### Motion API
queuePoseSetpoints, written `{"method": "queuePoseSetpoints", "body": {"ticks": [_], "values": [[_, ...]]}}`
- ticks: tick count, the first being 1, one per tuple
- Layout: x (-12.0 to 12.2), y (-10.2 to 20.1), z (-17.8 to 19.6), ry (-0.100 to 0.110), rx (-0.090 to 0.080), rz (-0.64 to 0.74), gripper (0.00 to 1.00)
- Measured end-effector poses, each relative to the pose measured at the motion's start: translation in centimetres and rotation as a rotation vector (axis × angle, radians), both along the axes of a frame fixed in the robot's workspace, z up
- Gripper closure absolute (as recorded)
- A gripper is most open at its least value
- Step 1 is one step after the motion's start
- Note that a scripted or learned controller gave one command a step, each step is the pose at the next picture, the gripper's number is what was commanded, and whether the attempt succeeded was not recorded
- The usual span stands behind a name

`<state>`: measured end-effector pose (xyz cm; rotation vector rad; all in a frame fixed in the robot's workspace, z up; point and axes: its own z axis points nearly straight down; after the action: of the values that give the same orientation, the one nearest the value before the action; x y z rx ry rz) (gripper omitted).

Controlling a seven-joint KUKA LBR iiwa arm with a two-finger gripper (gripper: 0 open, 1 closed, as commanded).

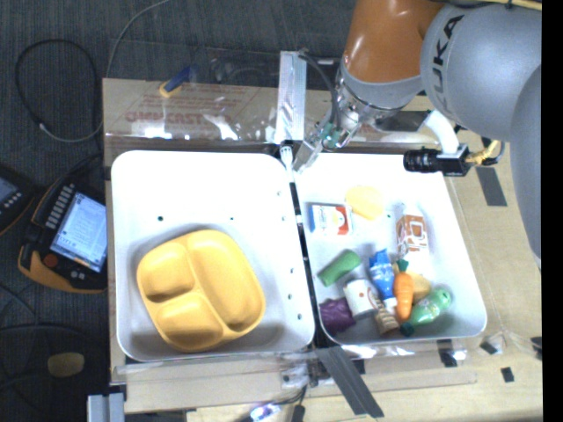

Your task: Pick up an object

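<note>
- Over the back rim where the two bins meet, camera view: gripper [310,150] hangs at the end of the grey arm [479,42], orange band [383,25] just above the wrist. Nothing visible between its fingers. Whether they are parted or closed, I cannot tell; too small and foreshortened from this angle.
- Left bin [141,183]: holds one yellow divided tray [199,287], three compartments, lying flat toward the front.
- Right bin [457,236]: the pickable clutter. Small red-and-white carton [329,217] and pale yellow block [366,202] toward the back, near each other, fairly separate from the rest.
- Front cluster, pieces touching or overlapping: green cylinder [339,266], blue bottle [382,273], toy carrot [403,294], purple piece [335,312], green piece [431,308].
- Judgement: no object picked yet; gripper sits high at the divider, plausibly a transit pose between bins.
- Judgement: carton or yellow block look the easier targets, since the packed front group leaves little finger room.
</note>
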<state>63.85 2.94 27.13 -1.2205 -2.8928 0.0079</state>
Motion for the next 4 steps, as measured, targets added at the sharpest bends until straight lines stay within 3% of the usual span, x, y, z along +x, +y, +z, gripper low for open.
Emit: {"method": "queuePoseSetpoints", "body": {"ticks": [1, 2, 3, 4], "values": [[0.2, 0.1, 0.6, 0.002, 0.001, 0.0, 1.0], [-1.7, -2.5, -3.5, 0.0, 0.0, -0.37, 1.0], [-1.0, 0.4, -9.1, 0.002, 0.001, -0.209, 1.0], [3.0, 0.1, -1.5, -0.003, 0.0, 0.074, 1.0]]}}
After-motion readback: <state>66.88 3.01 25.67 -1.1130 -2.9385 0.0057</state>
